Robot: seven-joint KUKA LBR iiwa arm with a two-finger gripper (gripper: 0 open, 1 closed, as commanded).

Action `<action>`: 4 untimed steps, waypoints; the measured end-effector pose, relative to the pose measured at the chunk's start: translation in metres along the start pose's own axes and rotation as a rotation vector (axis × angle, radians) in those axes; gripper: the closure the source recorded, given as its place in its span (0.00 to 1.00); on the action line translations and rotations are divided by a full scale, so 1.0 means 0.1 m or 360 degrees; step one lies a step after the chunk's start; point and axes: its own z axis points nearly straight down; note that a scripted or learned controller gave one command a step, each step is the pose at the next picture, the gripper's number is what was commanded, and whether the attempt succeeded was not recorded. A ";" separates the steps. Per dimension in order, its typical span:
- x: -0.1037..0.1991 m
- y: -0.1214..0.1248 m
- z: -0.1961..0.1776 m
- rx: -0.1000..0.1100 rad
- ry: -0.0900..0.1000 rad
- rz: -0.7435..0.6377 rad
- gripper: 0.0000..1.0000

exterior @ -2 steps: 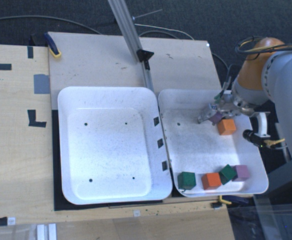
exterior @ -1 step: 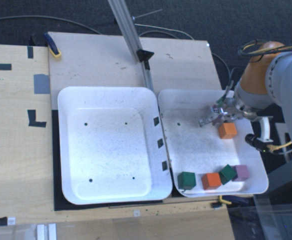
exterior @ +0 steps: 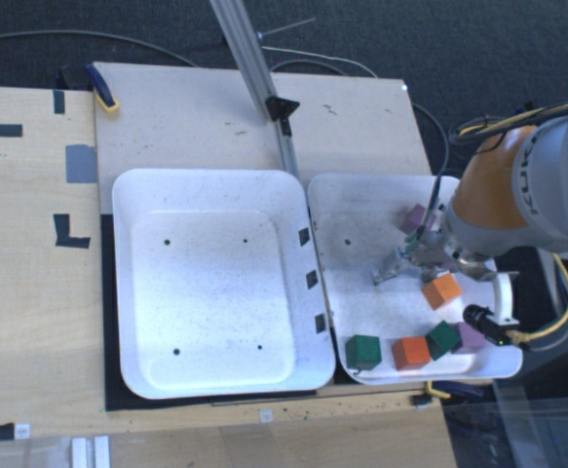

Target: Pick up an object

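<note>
Nearest the camera, along the front wall of the right-hand shallow white bin (exterior: 330,213), lies a row of small blocks: a dark green cube (exterior: 363,351) toward the bin's front left corner, an orange-red cube (exterior: 410,352) just beside it, then another dark green cube (exterior: 443,338) touching a pale purple block (exterior: 472,336) at the front right.

A little farther in sits a lone orange cube (exterior: 442,290), tilted so one corner points toward the front. It lies just beside the claw (exterior: 393,270), to the claw's right and slightly nearer the camera. The claw is low in the bin, its thin metal fingers pointing leftward across the bin floor. They look slightly spread with nothing visible between them, so it appears to hold no object. Judging from this, the orange cube is the closest candidate, and a grasp would call for shifting the claw back toward the arm's side and a touch forward.

Farther still, a mauve block (exterior: 415,216) sits just behind the claw, partly hidden by the wrist. The grey arm with its orange band (exterior: 488,188) reaches in from the right. The left-hand white bin (exterior: 128,261) lies beside it on the bench (exterior: 30,261).
</note>
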 end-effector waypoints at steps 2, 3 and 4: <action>-0.34 1.06 -0.11 -0.0007 -0.0009 -0.0005 1.00; -0.30 1.00 -0.18 -0.0007 -0.0007 0.0001 1.00; 0.55 1.06 -1.07 -0.0022 -0.0002 -0.0012 1.00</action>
